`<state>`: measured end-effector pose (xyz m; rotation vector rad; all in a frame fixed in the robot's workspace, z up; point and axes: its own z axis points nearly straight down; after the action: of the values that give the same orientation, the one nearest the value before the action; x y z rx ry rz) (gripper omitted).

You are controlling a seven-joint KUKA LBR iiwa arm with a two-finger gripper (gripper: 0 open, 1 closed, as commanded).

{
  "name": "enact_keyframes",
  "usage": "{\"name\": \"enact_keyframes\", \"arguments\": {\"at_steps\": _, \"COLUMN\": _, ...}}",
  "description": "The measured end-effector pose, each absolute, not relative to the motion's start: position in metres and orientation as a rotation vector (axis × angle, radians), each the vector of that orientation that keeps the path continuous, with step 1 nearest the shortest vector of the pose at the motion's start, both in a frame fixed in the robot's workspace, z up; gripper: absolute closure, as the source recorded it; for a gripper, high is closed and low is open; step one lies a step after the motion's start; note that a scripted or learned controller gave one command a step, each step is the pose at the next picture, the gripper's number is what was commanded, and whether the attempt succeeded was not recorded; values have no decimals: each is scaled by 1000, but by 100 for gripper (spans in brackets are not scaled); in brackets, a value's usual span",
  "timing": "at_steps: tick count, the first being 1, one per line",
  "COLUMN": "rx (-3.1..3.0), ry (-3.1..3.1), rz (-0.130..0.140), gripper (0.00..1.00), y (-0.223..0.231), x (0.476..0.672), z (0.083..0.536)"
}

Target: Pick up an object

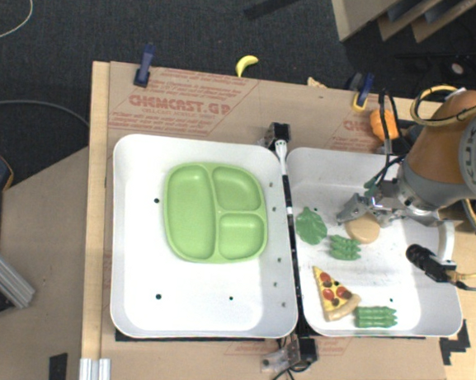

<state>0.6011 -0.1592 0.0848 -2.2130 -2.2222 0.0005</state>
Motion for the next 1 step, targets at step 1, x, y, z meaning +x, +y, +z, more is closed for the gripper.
{"name": "enact_keyframes", "arguments": {"at_steps": 1, "rx": -2222, "ry": -2222, "rz": -1, "gripper": 100, "y": -163, "x": 602, "z": 96}}
